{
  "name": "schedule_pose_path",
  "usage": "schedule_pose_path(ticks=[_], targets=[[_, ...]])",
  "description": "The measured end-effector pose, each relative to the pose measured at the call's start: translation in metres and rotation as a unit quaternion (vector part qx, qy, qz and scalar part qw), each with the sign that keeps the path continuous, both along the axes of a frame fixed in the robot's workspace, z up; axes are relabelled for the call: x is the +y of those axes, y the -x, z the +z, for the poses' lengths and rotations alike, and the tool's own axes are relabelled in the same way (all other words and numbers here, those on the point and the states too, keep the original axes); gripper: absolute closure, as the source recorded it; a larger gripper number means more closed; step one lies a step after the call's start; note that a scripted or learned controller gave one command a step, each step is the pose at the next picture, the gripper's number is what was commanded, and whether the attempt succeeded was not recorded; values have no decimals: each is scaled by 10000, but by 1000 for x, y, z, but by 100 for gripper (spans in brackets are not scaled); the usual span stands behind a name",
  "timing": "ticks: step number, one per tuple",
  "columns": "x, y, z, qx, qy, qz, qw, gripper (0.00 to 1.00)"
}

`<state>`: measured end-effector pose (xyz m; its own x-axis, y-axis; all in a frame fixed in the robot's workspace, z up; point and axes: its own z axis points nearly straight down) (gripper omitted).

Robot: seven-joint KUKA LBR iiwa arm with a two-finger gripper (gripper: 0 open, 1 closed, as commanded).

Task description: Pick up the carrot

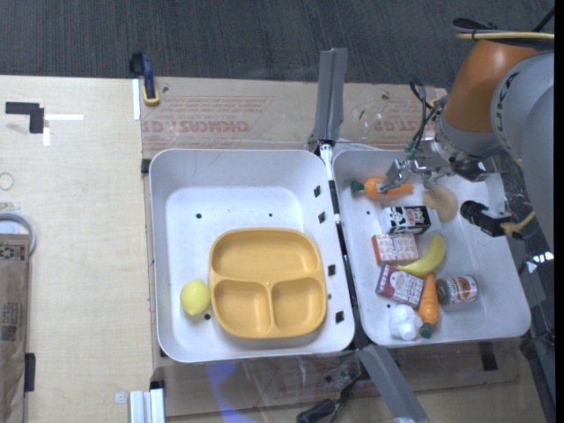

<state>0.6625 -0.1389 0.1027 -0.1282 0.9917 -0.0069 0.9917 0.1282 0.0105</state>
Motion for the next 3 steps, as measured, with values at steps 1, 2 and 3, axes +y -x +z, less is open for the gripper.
schedule_pose_path(ticks=[1, 2, 3], targets=[[41, 3, -10, 59, -19, 635, 9980, 0], [-15, 3, 75, 44, -8, 1059, 9944, 0], [13, 3, -10, 51, -14, 1355, 9908, 0]])
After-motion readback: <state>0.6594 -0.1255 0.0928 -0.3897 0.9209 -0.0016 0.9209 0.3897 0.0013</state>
